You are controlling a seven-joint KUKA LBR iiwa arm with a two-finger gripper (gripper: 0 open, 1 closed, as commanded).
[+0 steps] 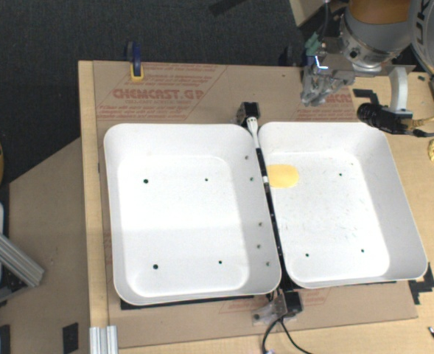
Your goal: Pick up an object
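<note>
While dark carpet (69, 21) fills the room floor beyond it, one brown cardboard-covered bench top (194, 87) bearing red printed lettering carries everything, and a blue and yellow clamp (135, 59) grips its far edge. Two shallow white bins sit side by side on it, touching along a black strip: the left bin (187, 212) shows four small dark dots on its floor, and the right bin (342, 205) shows dots as well, along with fine specks. One grey arm (382, 13) with an orange band comes in at the upper right, hanging above the bare board just beyond the far rim of the right bin. Its one gripper (318, 91) points downward there, well apart from the bin contents; whether its fingers are spread or pressed together I cannot tell, since they blur into one grey cluster. One yellow object (283, 176), small, flattish and rounded, lies on the floor of the right bin, near that bin's left wall and toward its far side
</note>
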